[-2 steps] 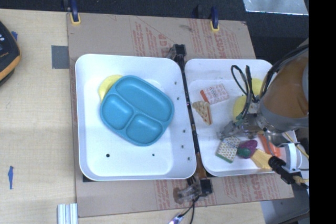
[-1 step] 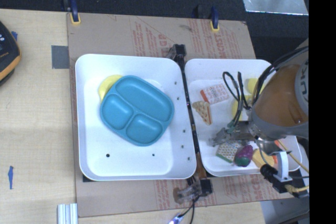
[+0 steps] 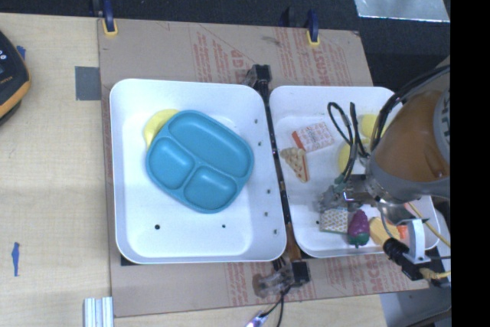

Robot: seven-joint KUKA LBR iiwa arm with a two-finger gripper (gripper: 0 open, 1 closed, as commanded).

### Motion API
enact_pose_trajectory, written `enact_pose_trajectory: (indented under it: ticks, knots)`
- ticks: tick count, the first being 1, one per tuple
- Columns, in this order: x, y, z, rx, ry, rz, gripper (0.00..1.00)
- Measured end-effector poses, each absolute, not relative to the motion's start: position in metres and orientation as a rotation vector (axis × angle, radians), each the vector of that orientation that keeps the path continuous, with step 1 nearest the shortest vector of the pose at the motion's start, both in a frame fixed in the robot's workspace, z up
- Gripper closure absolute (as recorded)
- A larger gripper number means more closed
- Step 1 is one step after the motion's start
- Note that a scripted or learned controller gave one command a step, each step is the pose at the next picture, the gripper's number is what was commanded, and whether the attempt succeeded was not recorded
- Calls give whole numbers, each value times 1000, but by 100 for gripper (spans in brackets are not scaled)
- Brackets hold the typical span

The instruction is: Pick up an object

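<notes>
2 white bins: left bin (image 3: 122, 165), right bin (image 3: 306, 99). 1 blue divided plate (image 3: 200, 160), 1 yellow obj (image 3: 158, 121) under it. Right bin: 1 red-white packet (image 3: 312, 136), 1 wedge-shaped item (image 3: 295, 159), 1 purple-green toy (image 3: 357, 228), 1 yellow item (image 3: 370, 126).

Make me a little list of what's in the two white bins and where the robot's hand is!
left bin: blue divided plate, lying over a yellow thing that peeks out at its upper left
right bin: red-and-white packet, tan wedge-shaped piece, purple and green toy, small speckled square
arm: reaches in from the right over the right bin
hand: low in the right bin, just above the speckled square
hand holding something: cannot tell
</notes>
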State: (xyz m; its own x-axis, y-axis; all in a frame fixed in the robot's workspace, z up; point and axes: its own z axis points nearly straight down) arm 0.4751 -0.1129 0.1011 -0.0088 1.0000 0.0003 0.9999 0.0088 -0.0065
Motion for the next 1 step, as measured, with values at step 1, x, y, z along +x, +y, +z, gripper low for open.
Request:
enact_pose_trajectory:
  ticks: [1]
  knots:
    - [517, -54, 192, -2214, -2225, 2, 100]
